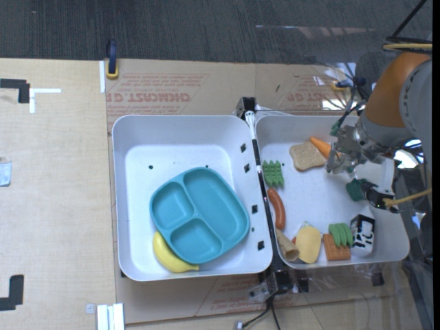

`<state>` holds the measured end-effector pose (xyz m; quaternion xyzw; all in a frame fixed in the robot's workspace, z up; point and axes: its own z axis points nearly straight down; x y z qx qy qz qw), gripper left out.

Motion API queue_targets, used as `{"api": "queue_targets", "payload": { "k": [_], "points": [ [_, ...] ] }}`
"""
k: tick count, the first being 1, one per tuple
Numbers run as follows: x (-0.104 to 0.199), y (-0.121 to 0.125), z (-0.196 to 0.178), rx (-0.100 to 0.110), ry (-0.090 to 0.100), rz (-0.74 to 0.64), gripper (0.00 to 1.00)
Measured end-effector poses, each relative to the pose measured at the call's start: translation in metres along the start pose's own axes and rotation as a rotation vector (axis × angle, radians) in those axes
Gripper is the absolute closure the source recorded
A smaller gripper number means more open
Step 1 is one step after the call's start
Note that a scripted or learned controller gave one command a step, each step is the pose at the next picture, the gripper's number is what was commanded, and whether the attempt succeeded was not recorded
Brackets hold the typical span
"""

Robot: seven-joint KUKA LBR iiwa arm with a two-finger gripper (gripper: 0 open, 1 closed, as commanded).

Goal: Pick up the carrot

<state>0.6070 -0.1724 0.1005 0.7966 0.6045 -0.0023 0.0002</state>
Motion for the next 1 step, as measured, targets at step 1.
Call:
{"api": "queue_targets", "payload": {
  "k": [1],
  "points": [
    [0.0316,-0.0169,-0.088,-0.001,0.002,0.158,1.0]
  ]
}}
